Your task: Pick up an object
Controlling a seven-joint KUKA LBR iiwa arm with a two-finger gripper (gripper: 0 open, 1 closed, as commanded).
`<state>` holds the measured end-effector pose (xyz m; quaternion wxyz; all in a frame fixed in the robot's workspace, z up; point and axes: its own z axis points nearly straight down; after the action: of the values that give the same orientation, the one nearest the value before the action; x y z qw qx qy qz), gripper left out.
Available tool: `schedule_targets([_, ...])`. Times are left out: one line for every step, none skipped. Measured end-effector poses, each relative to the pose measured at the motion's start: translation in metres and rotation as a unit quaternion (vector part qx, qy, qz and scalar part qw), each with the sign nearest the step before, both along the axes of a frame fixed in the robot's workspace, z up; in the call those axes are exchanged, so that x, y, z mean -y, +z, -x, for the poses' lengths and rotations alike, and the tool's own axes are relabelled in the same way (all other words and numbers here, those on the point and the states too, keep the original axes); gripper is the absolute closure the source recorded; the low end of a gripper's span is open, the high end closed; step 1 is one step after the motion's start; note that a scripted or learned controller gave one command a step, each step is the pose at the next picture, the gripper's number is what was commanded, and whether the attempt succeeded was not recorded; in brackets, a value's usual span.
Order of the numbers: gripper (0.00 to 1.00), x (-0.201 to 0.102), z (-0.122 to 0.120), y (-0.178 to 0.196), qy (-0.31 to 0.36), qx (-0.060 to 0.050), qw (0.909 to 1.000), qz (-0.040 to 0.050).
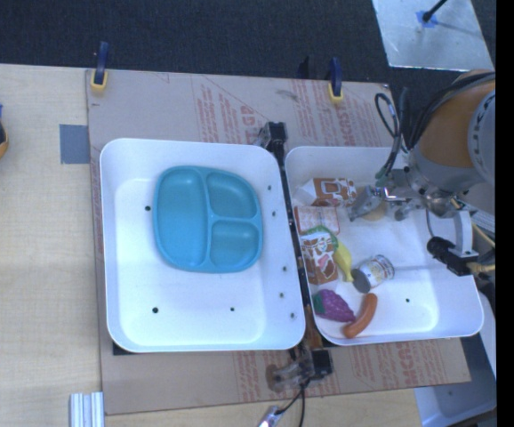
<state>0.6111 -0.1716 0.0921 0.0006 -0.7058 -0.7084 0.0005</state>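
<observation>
- While the arm reaches in from 3 o'clock, its end effector (383, 198) hangs low over the upper part of the right bin (435, 323), near a small brown packet (333, 189); whether it is parted or closed, or has hold of anything, I cannot tell, because the wrist hides it.
- Candidate objects crowd the right bin's 9 o'clock side: the brown packet at 11 o'clock, a printed pouch (315, 243) below it, a yellow piece (342, 260) beside that, a small can (374, 271) lying on its side near the centre, and a purple toy fruit (333, 304) and a sausage (360, 316) towards 7 o'clock.
- The left bin (124, 327) carries a blue divided plate (208, 219).
- Judged by looks, the packet and pouch are light, thin and flexible, likely to crumple; pinching across a raised edge seems best.
- The can appears stiff and smooth and could roll; closing across its round body looks safest.
- The fruit and sausage look light, probably plastic, and easy to take across the middle.
</observation>
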Motion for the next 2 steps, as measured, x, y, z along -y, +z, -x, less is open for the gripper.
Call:
schedule_targets([0.00,0.023,-0.041,-0.001,0.002,-0.010,0.9999,0.0005])
schedule_targets([0.00,-0.008,-0.026,0.000,0.002,-0.001,1.0000,0.0002])
